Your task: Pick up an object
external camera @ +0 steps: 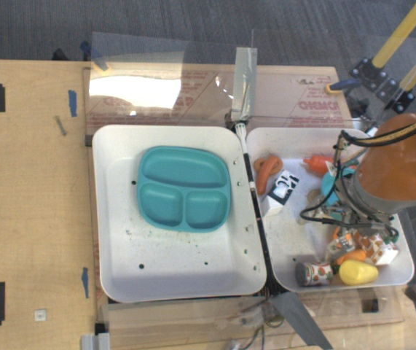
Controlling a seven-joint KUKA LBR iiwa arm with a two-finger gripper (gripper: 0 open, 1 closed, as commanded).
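Two bins [113,268]; arm [397,170] over right bin's clutter; cannot tell fingers' state.

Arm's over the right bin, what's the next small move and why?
Probably a short straight descent. The arm hangs over the right bin, above the clutter at its near corner: the lemon and a patterned packet. Nothing looks lifted yet.

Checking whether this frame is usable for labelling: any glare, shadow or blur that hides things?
Camera view: strong glare on the clear sheet behind the left bin; the teal divided plate is sharp and evenly lit; the arm's orange band looks soft and covers part of the right bin.
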